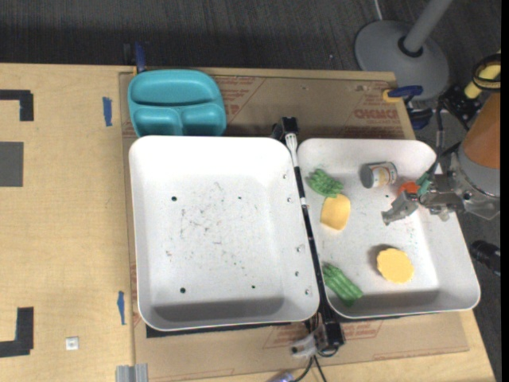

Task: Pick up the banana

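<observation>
We see the arm (485,138) reaching in from the right edge, its orange band above the wrist, with the gripper (395,211) stretched out low over the right bin (453,293) and pointing left. We cannot tell how its fingers are set, and nothing shows between them.

The banana (335,212) we take to be the yellow piece near the right bin's left wall, well to the left of the gripper and apart from it. Just above it lies a green vegetable (324,182). A small metal can (378,174) lies on its side near the bin's top, just above and left of the gripper. Lower down we see a round yellow piece (395,265), and a second green piece (342,282) by the left wall near the front.

The left bin (159,293) sits beside it, and a teal tray (176,102) lies behind that.
</observation>
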### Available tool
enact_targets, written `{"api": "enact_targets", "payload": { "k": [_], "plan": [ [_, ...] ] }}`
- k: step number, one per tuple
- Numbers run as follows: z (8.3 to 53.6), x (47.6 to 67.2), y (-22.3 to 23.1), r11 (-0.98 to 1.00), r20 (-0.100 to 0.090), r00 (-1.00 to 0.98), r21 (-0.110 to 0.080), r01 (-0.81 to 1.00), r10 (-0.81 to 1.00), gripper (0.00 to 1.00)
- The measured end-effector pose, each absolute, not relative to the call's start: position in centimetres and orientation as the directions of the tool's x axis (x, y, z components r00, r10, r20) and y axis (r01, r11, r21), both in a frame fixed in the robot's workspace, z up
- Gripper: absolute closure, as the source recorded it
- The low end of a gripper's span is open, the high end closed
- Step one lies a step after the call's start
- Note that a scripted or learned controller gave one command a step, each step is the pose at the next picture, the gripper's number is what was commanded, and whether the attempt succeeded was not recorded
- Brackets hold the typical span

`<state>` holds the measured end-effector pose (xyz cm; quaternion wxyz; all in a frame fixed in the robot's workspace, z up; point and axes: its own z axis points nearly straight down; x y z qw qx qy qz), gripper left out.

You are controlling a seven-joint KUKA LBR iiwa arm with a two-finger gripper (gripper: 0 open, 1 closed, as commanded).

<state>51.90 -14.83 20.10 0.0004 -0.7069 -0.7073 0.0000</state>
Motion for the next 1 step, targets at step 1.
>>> {"api": "enact_targets", "payload": {
  "k": [1],
  "plan": [
    [18.48,47.90,-7.74,-0.232,0.001,0.232,-0.004,0.973,0.973,0.00]
  ]
}}
